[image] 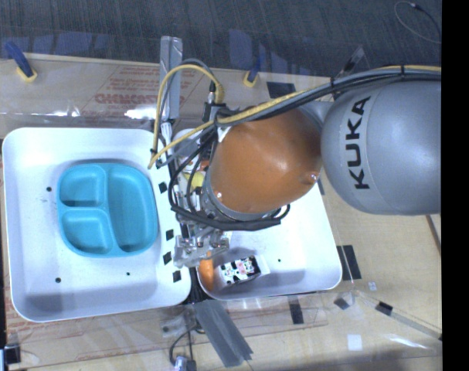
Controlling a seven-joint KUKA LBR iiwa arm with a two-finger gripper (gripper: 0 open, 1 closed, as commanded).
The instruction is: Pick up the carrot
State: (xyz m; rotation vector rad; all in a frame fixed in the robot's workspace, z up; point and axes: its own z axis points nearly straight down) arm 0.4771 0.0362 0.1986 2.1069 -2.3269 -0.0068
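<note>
We locate gripper [197, 252] at lower centre, above carrot [207, 271], finger state we cannot tell, blue tray [107, 209] centre left.

Robot lab or test cell. Industrial KUKA arm [381, 149] over wooden surface [389, 338] with two white bins [25, 207], blue clamps [19, 60] at edge, loose cables [188, 76], dark carpet floor [219, 6], black tape marks [348, 263].

grey kuka arm [389, 145], orange band, yellow cables.
</note>
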